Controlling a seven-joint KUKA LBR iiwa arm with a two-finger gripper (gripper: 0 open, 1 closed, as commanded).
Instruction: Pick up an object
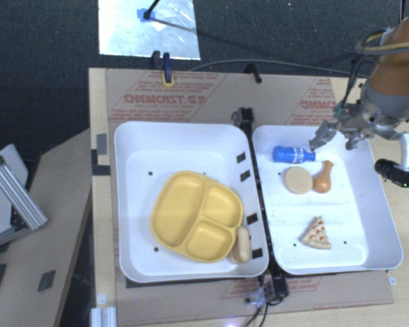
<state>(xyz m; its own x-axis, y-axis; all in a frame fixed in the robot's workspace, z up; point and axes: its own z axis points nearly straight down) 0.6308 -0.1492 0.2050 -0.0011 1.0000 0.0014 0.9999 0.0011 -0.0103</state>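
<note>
Presently my end effector (335, 136) hovered open, empty, just beside the blue bottle (293, 155); judged light, rigid, slippery: grip mid-body.

bench (75, 182) tan, left and centre of frame | brown board (191, 94) under both bins, red print on it | shiny sheet (146, 19) upper left, on dark floor | metal rail (10, 189) far left edge | blue-yellow clamp (166, 69) at board's top edge

A blue bottle (294, 155) is laid flat at the far left of the right bin (368, 251), cap end pointing right.
</note>
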